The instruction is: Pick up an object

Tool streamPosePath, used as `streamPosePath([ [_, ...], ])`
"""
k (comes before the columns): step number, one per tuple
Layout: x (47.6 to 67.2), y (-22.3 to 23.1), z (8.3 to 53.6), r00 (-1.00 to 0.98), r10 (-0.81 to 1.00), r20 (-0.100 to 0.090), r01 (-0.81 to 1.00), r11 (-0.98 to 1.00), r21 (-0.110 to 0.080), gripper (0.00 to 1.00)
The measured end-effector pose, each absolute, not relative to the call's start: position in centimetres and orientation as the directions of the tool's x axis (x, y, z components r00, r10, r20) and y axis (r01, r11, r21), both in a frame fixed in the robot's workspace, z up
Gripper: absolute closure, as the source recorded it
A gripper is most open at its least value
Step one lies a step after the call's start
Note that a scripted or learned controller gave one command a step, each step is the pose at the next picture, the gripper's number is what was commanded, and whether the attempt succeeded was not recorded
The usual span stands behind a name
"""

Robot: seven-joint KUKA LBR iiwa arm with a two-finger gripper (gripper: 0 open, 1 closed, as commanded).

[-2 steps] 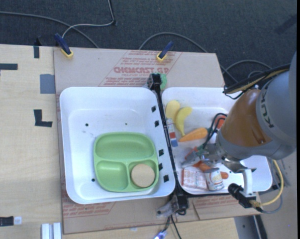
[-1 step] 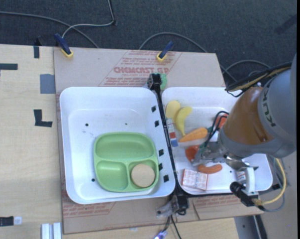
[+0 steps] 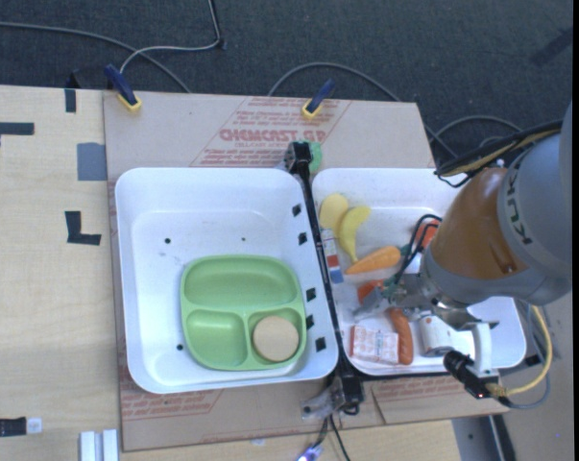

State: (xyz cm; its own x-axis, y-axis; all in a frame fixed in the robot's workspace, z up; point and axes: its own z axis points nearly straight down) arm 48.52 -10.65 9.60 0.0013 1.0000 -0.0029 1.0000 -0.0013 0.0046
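Grey-and-orange arm [image 3: 505, 229], mine, hangs low over the right white bin [image 3: 481, 363]; claw state: cannot tell. Orange plastic carrot [image 3: 373, 261] lies at its nine o'clock. Step: descent; next, close on carrot.

Right bin [image 3: 433, 192] – my pickings: yellow banana [image 3: 345, 218] near the divider, orange carrot [image 3: 375, 261] lying slantwise below it, white packet [image 3: 373, 340] and reddish sausage [image 3: 403, 336] at the front edge

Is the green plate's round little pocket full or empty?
Full. The green plate in the left bin has a round tan thing sitting in its small round pocket. Its other two pockets show bare green.
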Motion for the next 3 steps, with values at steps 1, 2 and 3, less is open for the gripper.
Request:
streamPosePath([
  [1, 48.5, -10.6, 10.5, 0.001, 1.0, -0.002, 1.0, -0.001, 0.004, 1.0],
  [2, 48.5, -10.6, 10.5, 0.001, 1.0, -0.002, 1.0, -0.001, 0.003, 0.0],
  [3, 52.1, -10.8, 8.6, -0.001, 1.0, 0.001, 1.0, 0.001, 0.001, 0.0],
])
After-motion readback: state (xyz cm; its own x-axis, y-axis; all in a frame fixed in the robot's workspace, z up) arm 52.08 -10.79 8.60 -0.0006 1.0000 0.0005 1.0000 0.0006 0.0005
